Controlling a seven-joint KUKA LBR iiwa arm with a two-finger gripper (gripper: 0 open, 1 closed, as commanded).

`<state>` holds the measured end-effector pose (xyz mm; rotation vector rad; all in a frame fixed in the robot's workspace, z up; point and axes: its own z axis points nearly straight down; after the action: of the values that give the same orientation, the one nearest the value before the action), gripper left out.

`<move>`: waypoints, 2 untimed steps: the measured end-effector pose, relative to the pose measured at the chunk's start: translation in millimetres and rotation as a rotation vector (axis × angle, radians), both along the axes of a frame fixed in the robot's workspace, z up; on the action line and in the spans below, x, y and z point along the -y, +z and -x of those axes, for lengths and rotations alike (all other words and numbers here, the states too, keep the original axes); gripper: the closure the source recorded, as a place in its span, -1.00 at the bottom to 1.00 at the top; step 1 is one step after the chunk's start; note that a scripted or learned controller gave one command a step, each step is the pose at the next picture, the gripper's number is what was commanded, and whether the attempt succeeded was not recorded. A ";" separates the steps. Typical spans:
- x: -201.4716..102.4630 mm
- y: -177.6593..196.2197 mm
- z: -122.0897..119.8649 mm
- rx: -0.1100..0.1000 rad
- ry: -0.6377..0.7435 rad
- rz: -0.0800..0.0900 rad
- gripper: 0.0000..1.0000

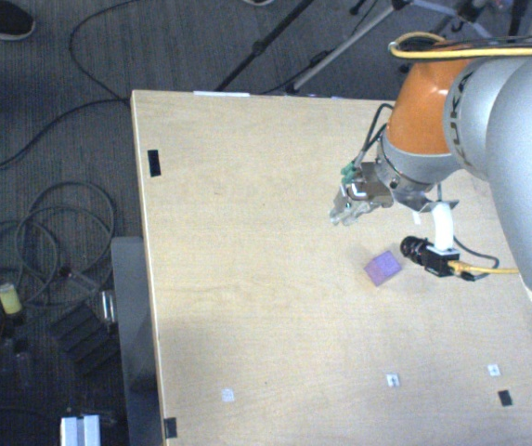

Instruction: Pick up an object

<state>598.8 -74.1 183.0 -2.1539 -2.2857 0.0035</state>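
Note:
A small purple block (383,268) lies flat on the pale wooden bench top (247,277), right of centre. My gripper (343,212) hangs above the bench, up and to the left of the block and apart from it. Nothing shows in the gripper. The grey arm with its orange band (423,110) comes in from the upper right. A black cylinder with a yellow cable (430,255) hangs from the wrist just right of the block.
Small black and white markers (154,163) dot the bench near its edges. Left of the bench lie the floor, coiled cables (52,240) and a dark box (126,342). Tripod legs stand behind the far edge.

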 end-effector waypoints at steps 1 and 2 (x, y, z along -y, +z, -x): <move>0.3 0.0 0.1 0.000 0.000 0.001 -1.00; 97.0 -100.4 7.3 -0.002 0.022 0.001 -1.00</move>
<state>591.5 -171.1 82.6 -2.1281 -2.3089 0.0064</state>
